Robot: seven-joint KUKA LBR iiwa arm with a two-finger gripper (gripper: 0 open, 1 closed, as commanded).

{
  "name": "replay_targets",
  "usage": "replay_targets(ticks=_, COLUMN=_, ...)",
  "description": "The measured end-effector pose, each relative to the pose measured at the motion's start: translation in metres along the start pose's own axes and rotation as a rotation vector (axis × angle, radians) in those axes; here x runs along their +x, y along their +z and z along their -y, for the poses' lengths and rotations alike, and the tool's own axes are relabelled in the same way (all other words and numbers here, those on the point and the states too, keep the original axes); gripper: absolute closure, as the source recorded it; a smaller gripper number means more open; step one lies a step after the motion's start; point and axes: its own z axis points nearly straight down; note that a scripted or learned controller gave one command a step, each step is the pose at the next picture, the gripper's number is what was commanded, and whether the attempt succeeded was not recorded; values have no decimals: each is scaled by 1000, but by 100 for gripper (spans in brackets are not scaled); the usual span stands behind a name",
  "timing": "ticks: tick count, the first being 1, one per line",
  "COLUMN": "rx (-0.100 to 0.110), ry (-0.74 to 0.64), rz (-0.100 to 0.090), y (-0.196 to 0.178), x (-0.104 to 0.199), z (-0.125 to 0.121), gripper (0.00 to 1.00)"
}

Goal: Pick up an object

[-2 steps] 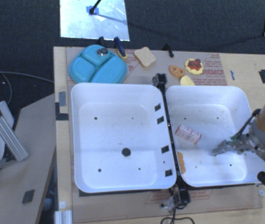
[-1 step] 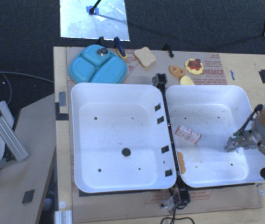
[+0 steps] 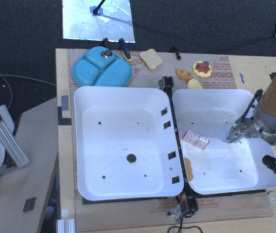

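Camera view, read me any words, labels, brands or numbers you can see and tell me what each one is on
Cardboard sheet behind the bins: reddish printing, too blurred to read.
Small packet in the right bin: red and white markings, too small to read.
Nothing legible anywhere.

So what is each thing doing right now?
claw: low in the right bin, holding nothing I can see
packet: lying flat in the right bin, apart from the claw
dark disc: lying on the left bin's floor
blue tray: behind the bins
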Motion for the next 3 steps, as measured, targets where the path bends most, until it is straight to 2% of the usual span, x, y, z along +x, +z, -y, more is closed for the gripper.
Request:
replay_targets(ticks=1, rx=-5, ry=-4, rz=-1, y=1, x=23, z=-92, gripper=100)
replay_targets(ticks=2, rx=-4, ry=10, rz=0, y=-2, x=-2, z=8, gripper=100)
replay_targets(ticks=3, rx=-5, ry=-2, rz=0, y=1, x=1, z=-79, gripper=100)
